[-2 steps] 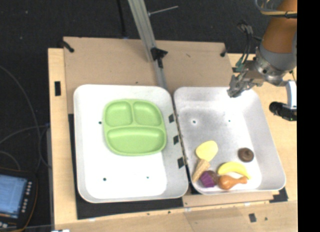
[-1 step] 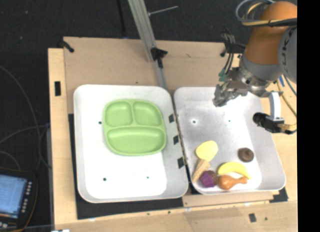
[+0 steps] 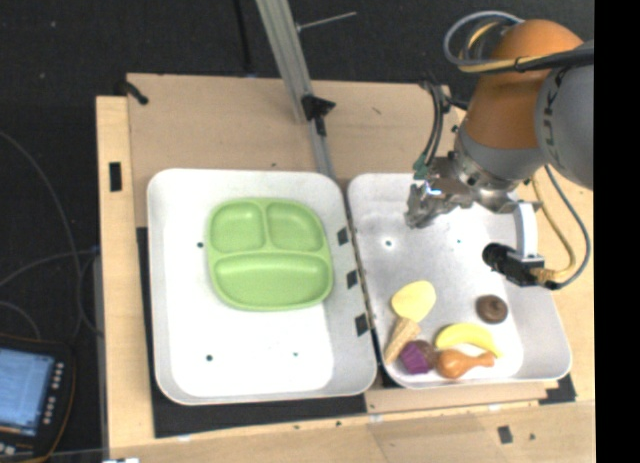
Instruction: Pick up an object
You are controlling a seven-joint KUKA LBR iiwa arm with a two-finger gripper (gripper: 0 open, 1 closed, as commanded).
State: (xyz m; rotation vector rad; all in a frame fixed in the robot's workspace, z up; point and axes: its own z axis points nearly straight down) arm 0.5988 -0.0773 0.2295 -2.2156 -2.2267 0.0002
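In the right bin (image 3: 372, 201) we see the gripper (image 3: 420, 209) hanging over the bare upper-left floor, arm (image 3: 505, 101) coming in from the right. Finger state: can't tell, too small and dark. Nothing visibly held. The toy food sits clustered at the bin's near end: yellow chip (image 3: 413, 300), cone (image 3: 401, 334), purple piece (image 3: 415, 357), banana (image 3: 468, 337), drumstick (image 3: 462, 360), brown donut (image 3: 490, 308). We judge the chip nearest, straight below the gripper in view. Green plate (image 3: 268, 254) lies in the left bin (image 3: 180, 351).

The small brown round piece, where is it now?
The small brown round piece lies in the right bin, near its right side, just above the toy banana.
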